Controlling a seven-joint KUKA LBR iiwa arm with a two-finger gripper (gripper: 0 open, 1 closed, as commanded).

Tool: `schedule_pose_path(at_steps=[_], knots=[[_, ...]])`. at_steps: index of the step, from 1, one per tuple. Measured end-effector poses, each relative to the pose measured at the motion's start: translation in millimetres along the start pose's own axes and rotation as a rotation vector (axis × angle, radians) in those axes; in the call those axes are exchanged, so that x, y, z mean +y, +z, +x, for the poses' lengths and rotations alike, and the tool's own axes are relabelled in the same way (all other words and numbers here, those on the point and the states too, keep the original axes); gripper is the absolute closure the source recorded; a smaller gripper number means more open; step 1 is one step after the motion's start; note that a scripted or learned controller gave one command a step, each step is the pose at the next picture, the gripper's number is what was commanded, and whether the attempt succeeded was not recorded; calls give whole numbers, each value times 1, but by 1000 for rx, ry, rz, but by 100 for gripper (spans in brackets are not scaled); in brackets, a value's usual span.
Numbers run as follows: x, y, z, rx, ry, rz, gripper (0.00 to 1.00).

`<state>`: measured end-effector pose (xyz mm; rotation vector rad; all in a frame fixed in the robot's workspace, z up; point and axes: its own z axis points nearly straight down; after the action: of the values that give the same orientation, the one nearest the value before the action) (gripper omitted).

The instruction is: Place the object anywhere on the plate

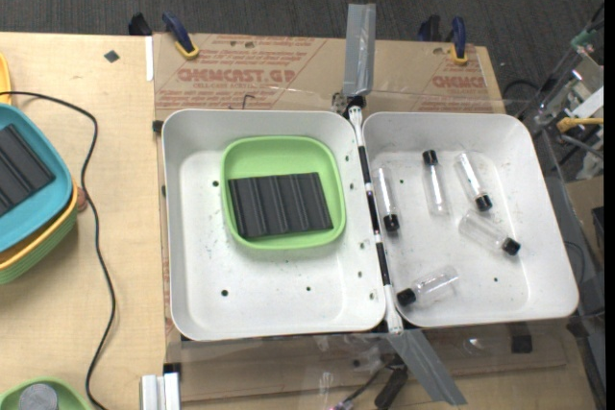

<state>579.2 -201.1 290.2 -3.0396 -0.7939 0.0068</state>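
Right bin (538, 206): five clear, black-capped tubes, scattered. You'd best pick the tube (435, 181) near its far edge, lying well apart. Green plate (332, 178): left bin's centre, ribbed insert. Gripper fingers: cannot tell.

The wooden bench (77, 110) bears cardboard (288, 67) under two white bins (183, 235); left of them, a black cable (96, 235) and stacked trays (34, 197).
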Motion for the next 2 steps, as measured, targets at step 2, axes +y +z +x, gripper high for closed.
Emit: schedule_pose_path(at_steps=[2], knots=[[3, -12, -37, -1, 306, 2, 0]])
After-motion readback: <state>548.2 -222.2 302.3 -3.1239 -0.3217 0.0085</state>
